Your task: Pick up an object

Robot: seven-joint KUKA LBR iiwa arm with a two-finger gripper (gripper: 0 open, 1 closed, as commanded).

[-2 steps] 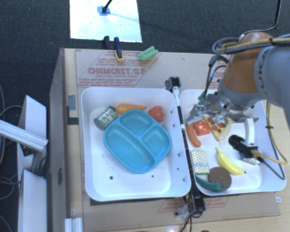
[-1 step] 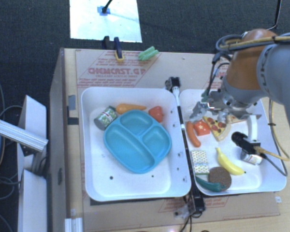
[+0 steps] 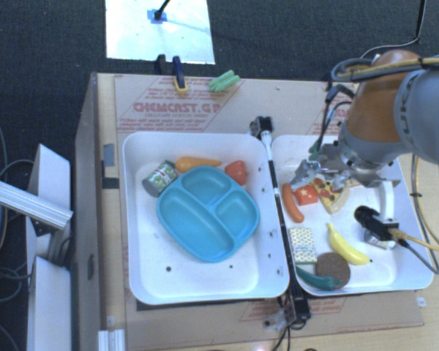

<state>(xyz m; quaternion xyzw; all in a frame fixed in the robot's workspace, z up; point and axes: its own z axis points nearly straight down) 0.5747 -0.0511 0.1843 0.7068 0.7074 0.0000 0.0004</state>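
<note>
Two white bins on one bench, listed from the near edge to the far.

Right bin point(image 3: 384, 268), near end: a dark green pod point(image 3: 316, 278); a brown cookie point(image 3: 331, 268) touching it; a pale cracker point(image 3: 301, 244) by the dividing wall; a banana point(image 3: 347, 246), long axis slanting from near-right to far-left.

Right bin, middle: an orange sausage point(image 3: 292, 203) beside the dividing wall, long axis running near to far; a red piece point(image 3: 306, 194) just to its right, blocky, with no marked long axis; a pizza slice point(image 3: 331, 193) to the right of that.

Gripper point(image 3: 307, 172): hangs over the far side of the red piece, on the bin's left half. Whether it is apart or together cannot be told, and nothing shows in its grasp.

Likely target: the red piece, just toward the near side of the gripper and below it. A short drop should reach it, though the sausage and the pizza slice crowd both flanks.

Left bin point(image 3: 205, 278): a blue divided plate point(image 3: 208, 212); beyond it a can point(image 3: 159, 178) on its side, a carrot point(image 3: 197, 164) and a tomato point(image 3: 235, 171).
</note>
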